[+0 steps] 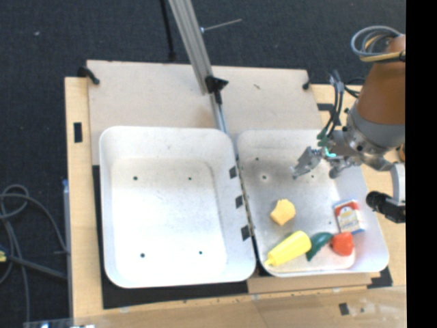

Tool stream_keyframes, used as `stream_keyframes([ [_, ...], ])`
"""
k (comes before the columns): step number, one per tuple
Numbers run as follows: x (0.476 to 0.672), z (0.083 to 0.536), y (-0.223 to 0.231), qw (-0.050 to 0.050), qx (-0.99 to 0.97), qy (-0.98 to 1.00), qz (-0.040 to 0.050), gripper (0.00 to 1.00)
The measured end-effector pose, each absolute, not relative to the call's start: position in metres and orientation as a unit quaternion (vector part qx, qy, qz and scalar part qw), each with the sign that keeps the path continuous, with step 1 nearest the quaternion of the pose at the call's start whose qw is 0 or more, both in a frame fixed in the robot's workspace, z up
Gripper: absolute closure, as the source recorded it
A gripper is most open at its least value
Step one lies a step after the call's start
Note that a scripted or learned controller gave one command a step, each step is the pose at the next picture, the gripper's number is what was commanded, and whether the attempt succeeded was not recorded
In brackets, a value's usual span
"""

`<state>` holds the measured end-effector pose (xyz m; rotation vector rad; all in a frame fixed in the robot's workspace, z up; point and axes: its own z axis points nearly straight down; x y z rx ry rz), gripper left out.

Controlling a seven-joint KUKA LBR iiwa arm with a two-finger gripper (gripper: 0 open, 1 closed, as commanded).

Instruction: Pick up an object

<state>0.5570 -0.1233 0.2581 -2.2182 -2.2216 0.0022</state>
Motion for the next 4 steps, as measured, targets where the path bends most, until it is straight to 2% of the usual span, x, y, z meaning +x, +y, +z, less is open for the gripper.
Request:
stream_keyframes([
  [1, 0.558, 0.260, -0.124, -0.001, -0.707, -0.707, -0.0006, 0.00],
  [3, 0.564, 0.137, -0.118, 0.001, -0.708, -0.706, 0.0020, 0.00],
  [4, 0.563, 0.099, -0.119, 0.001, -0.708, -0.706, 0.0015, 0.00],
])
